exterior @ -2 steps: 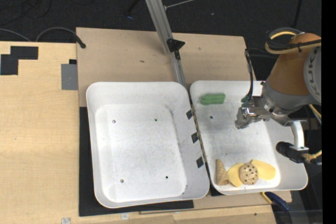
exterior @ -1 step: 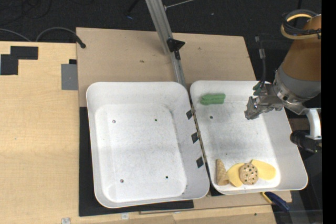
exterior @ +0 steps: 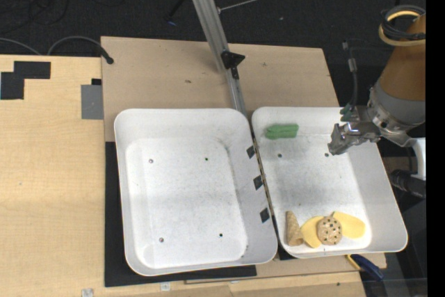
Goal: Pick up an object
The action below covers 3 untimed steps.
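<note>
Dark floor with loose cables lies behind a tan bench that bears two white bins; the right bin [exterior: 389, 219] serves as landmark for everything else. A green block [exterior: 281, 131] lies flat at that bin's far left corner, close to the rim. At the bin's near edge sits a tight cluster: a tan wedge [exterior: 293, 229] on the left, a yellow piece [exterior: 351, 226] on the right, and a round speckled cookie [exterior: 329, 229] resting on the yellow piece, all touching or overlapping. The gripper [exterior: 341, 142] hangs over the bin's far right part, near the right wall, well apart from the block and well apart from the cluster. Whether its fingers are apart or closed I cannot tell, since the metal tip is small and blurred; nothing visible sits between them, so it appears to carry nothing.

Risks, as I judge them: a descent from this spot would likely meet bare bin floor and close on nothing. Going for the cluster, the fingers could straddle two pieces at once, or push the cookie off the yellow piece, and the bin's near wall leaves little room for a finger. The block lies close to the far rim, so a finger may strike the rim or nudge the block into the corner
</note>
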Motion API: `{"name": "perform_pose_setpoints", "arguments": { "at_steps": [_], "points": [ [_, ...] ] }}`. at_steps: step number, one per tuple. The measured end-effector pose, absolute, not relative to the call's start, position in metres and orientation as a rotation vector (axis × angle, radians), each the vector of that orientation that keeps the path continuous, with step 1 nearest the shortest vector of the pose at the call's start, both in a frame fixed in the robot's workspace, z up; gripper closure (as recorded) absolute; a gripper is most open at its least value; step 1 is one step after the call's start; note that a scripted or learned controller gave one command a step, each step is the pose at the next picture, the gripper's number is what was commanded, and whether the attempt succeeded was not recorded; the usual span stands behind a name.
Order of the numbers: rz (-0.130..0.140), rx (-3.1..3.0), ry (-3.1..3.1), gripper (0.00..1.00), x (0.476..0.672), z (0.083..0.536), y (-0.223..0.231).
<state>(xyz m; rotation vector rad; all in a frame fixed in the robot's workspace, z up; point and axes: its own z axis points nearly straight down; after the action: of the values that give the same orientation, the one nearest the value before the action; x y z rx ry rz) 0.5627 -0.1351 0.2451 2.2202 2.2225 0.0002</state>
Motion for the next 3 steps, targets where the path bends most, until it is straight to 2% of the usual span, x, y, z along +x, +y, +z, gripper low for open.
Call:
{"name": "perform_pose_setpoints", "arguments": {
  "at_steps": [1, 3],
  "points": [
    [0.000, 2.219, 2.230, 1.00, 0.563, 0.250, -0.081],
    [-0.001, 2.218, 2.228, 1.00, 0.593, 0.241, 0.027]
  ]
}}
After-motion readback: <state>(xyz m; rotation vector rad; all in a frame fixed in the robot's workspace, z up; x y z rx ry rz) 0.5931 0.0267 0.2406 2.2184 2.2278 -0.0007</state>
